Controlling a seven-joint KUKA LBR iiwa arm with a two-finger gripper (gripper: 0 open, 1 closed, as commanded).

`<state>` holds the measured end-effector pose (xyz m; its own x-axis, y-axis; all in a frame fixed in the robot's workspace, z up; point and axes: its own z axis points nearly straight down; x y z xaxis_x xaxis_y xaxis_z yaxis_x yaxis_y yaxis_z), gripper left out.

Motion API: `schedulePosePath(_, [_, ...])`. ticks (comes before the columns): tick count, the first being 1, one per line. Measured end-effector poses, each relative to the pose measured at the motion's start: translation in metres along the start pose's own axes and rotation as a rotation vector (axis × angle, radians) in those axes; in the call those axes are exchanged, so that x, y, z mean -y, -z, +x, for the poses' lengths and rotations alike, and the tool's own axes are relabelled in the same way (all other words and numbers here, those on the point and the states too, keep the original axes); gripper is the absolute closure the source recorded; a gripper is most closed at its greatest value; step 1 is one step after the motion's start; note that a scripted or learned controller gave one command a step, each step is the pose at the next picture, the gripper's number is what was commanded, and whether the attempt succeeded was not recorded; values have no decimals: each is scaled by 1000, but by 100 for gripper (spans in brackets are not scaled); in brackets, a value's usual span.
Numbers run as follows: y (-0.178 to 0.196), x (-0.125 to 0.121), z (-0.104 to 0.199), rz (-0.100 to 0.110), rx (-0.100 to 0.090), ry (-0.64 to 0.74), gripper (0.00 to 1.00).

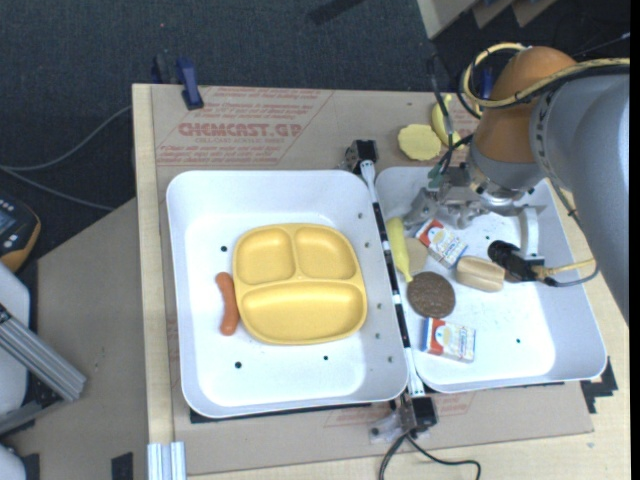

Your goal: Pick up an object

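Two shallow white bins sit side by side on the bench; the left bin (190, 208) holds a yellow divided plate (298, 283) lying flat near its middle, with an orange sausage (228, 303) just beside the plate's left edge, apart from everything else and so probably easy to reach; the right bin (560, 348) carries the clutter, which is likely why the arm works on this side; along its left wall lies a yellowish banana-like piece (399, 247), then a brown round patty (431, 294) touching or nearly touching it, a small white carton (452, 340) toward the near side, another small carton (441, 243) with red print, and a tan bread-like roll (479, 274) just right of it; outside the bin, beyond its far edge, rests a yellow lumpy item (419, 142); the gripper (462, 206) hangs over the far part of the right bin, just above the red-printed carton, which I judge the likeliest target; how far its jaws stand apart, and whether anything is between them, I cannot tell, since the wrist hides them; nothing appears lifted, so the pick seems not yet done
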<state>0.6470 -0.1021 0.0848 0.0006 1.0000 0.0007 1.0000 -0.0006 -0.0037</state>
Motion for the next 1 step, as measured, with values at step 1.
schedulePosePath(1, [0,-2,6,-2,0,1,0])
